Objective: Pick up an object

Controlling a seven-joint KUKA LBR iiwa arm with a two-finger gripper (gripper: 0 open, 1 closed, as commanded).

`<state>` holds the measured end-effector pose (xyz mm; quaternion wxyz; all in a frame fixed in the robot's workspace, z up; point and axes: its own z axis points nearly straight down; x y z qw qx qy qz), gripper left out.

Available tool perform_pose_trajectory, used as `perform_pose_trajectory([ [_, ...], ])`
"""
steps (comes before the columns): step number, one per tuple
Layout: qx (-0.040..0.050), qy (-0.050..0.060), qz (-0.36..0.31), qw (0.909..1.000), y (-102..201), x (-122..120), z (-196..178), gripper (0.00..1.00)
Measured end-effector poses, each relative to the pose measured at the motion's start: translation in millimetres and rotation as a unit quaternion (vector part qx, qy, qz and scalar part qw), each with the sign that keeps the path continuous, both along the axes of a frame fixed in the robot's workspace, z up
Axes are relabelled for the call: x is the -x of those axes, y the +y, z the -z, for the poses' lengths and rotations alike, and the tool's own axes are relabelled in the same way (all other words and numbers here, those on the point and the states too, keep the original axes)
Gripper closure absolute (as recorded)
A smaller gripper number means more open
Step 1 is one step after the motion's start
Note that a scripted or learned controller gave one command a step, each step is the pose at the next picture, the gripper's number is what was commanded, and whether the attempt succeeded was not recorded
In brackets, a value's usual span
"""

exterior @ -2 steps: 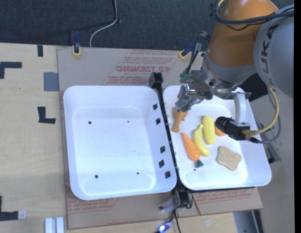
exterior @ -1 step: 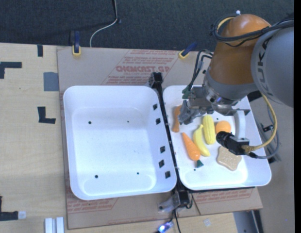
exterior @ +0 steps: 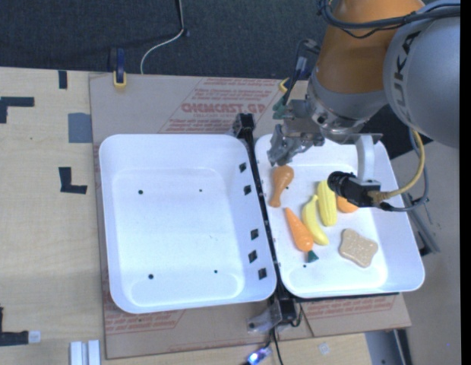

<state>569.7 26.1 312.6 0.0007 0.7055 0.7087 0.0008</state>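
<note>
My gripper (exterior: 281,152) hung over the upper left corner of the right white plastic bin (exterior: 395,280), and I could not tell if it was open or shut. Just below it lay the orange-brown toy chicken leg (exterior: 279,182), thick on top and thin toward its lower end, near the bin's left wall. To the lower right lay an orange toy carrot (exterior: 299,230), two yellow toy bananas (exterior: 320,210) and a tan toy bread slice (exterior: 358,248).
</note>
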Motion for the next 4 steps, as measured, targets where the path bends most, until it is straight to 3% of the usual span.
perform_pose_trajectory([
  [1, 0.0004, 0.007, 0.004, 1.0, -29.2, 70.1, 54.0, 1.0],
  [2, 0.0018, -0.006, 0.002, 1.0, -60.4, -21.3, -51.9, 1.0],
  [3, -0.0003, 0.004, 0.0, 1.0, -4.4, 26.5, -33.0, 1.0],
  [4, 0.0002, 0.005, 0.001, 1.0, 22.8, 88.8, -11.2, 1.0],
])
